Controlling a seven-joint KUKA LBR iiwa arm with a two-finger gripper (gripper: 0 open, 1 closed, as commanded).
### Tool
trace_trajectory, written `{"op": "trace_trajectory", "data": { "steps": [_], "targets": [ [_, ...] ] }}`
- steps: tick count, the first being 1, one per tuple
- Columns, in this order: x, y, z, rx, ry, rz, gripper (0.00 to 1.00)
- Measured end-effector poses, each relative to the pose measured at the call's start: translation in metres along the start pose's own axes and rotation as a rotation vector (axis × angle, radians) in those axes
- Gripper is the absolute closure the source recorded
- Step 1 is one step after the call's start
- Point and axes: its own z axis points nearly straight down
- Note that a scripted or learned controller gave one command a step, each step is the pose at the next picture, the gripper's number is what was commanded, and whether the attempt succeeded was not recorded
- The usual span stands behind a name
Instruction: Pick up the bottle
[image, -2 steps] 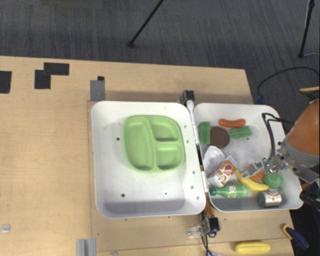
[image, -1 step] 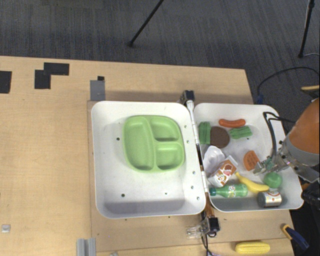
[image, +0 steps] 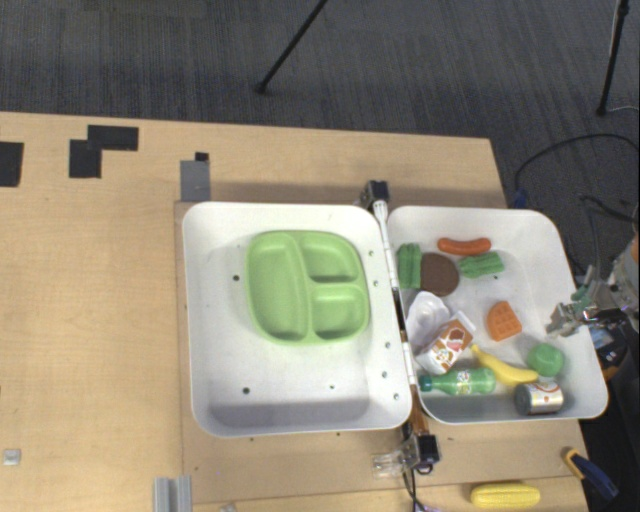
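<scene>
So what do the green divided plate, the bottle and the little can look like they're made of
The green divided plate looks like matte moulded plastic: even colour, soft rounded compartment walls, no sharp glare. The bottle seems to be glossy green plastic, or possibly glass, with a white cap and a paper-like label. The can looks like metal, going by its silvery shine, though it could be a plastic toy.

The gripper (image: 578, 312) sits at the picture's right edge, which cuts off the arm behind it, and it is too small and blurred to tell how its fingers stand. The bottle (image: 458, 382) lies partly under a banana (image: 503, 369) that crosses its cap end, and its label cannot be read. The print on the packet (image: 447, 346) beside it is too small to make out. On the surface (image: 90, 330), a yellow object (image: 505, 494) is cut by the bottom edge.
</scene>
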Motion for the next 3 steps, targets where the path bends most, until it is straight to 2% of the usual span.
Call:
{"op": "trace_trajectory", "data": {
  "steps": [1, 2, 3],
  "targets": [
    [0.051, 0.007, -0.046, 0.001, 0.001, 0.406, 1.0],
    [0.012, 0.001, -0.036, 0.003, 0.0, 0.635, 1.0],
    [0.03, 0.004, -0.05, 0.004, 0.0, 0.936, 1.0]
  ]
}}
